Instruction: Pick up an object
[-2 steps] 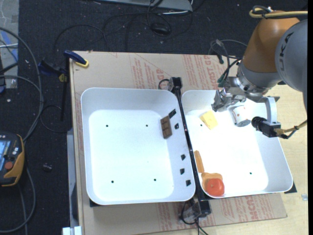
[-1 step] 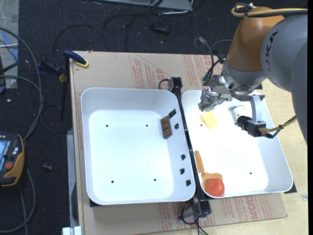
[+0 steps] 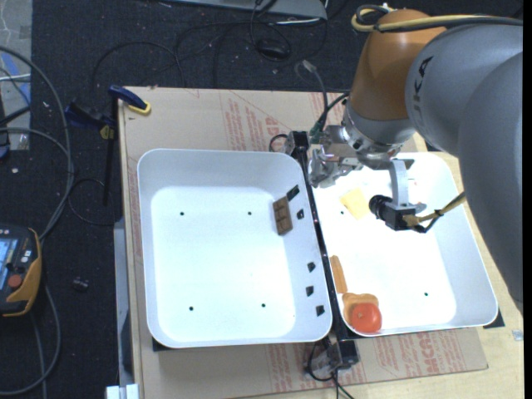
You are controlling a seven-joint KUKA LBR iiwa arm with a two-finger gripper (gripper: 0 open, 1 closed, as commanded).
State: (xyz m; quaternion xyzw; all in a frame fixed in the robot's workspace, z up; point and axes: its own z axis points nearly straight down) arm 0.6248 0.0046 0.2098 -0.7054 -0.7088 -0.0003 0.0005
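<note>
The gripper [image 3: 326, 169] hangs below the orange-banded wrist, over the divide between the two bins at their far end. A pale yellow block [image 3: 355, 203] lies in the right bin [image 3: 465, 248], just right of and below the gripper. A brown chocolate-like bar [image 3: 283, 216] leans against the right wall of the left bin [image 3: 166, 223], to the lower left of the gripper. At the near left corner of the right bin sit a red ball [image 3: 364, 317] and an orange stick [image 3: 337, 274]. I see nothing held in the gripper.
The grey arm covers the far right part of the right bin. A black part on a cable [image 3: 392, 211] hangs from the wrist over that bin. Small black clips [image 3: 311, 266] dot the wall between the bins. Cables and a blue-yellow clamp [image 3: 125, 100] lie beyond the bench.
</note>
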